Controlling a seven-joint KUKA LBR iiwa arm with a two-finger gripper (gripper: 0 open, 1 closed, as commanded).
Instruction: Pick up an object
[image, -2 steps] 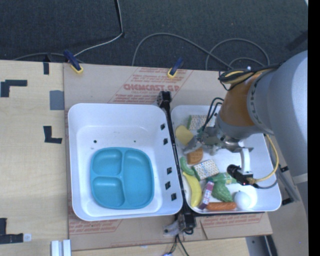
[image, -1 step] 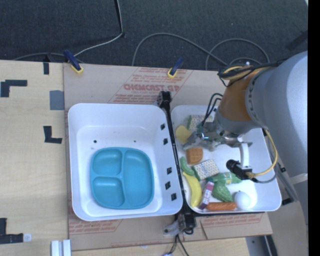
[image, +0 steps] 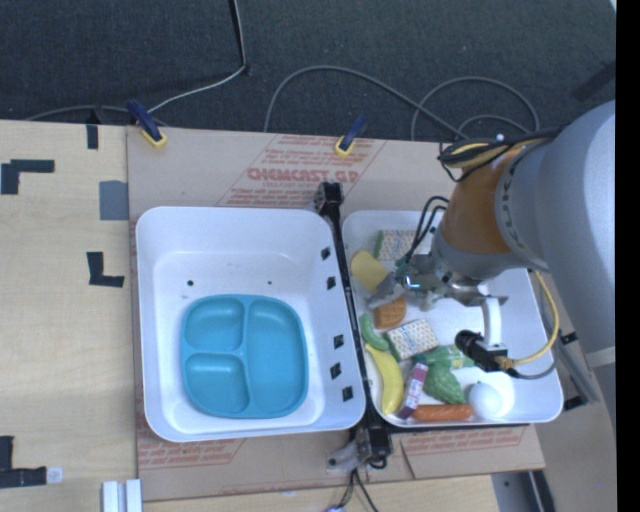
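Right now we take the likeliest target to be the small orange-brown piece (image: 391, 312) in the right bin (image: 540, 405), lying among a heap of toy food just below the gripper (image: 408, 282). Around it we see a yellow wedge (image: 366, 269) toward the divider, a cracker-like square (image: 412, 339) touching it from below, a banana (image: 386, 376) along the bin's left wall, green leafy pieces (image: 437, 367), a carrot (image: 441, 412) and a white egg (image: 488, 397) near the front corner. We cannot tell how the gripper stands, since the wrist and cables hide it. To do this well, we would come straight down over one item with free flanks, not between two neighbours. In the left bin (image: 160, 240) rests a blue divided plate (image: 243, 357), well apart from the work.
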